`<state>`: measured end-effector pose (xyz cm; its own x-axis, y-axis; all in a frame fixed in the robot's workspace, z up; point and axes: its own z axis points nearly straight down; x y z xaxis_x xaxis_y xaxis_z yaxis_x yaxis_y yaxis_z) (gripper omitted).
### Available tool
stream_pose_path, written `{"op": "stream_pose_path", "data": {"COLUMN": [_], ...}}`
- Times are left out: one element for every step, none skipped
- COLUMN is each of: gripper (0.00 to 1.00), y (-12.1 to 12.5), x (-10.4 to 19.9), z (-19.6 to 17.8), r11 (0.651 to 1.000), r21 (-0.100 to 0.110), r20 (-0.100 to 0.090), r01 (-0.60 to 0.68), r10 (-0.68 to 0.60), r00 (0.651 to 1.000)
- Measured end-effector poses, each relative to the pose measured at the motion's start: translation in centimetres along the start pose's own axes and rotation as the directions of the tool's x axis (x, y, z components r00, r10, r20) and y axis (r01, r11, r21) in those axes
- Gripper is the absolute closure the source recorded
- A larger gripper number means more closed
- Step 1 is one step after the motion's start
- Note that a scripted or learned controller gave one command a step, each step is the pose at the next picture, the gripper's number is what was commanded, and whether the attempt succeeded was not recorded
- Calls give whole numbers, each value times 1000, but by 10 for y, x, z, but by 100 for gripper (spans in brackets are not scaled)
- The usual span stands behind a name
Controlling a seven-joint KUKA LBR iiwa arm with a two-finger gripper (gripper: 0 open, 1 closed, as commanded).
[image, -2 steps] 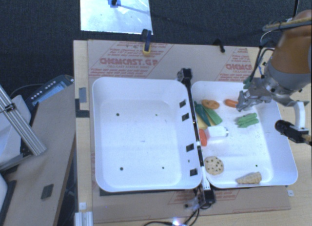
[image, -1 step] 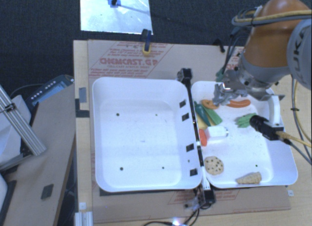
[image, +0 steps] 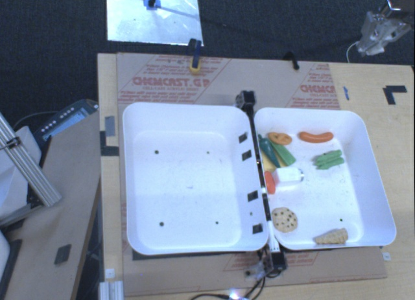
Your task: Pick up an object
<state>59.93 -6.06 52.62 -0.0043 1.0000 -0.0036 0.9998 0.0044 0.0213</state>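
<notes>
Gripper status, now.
Gripper: up at the far right, well clear of the right bin; open or shut cannot be told, and nothing visibly held.

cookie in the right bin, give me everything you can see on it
The cookie is a round, flat, tan disc speckled with dark chips; it looks like a toy food piece. It lies flat on the floor of the right bin, in the near-left part, close beside the divider between the bins. Nothing appears to touch it: the pale wedge lies apart to its right, the white block farther back.
</notes>
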Motion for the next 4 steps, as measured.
{"op": "stream_pose_path", "data": {"gripper": [100, 100, 100, 100], "y": [-40, -53, -50, -75], "x": [55, 121, 212, 241], "z": [124, 210, 280, 1], "r11": [999, 1000, 1000, 1000], "r21": [32, 28, 26, 2], "r20": [-6, -6, -6, -12], "r01": [4, 6, 8, 4], "r10": [-4, -6, -8, -4], "r00": [1000, 1000, 1000, 1000]}}
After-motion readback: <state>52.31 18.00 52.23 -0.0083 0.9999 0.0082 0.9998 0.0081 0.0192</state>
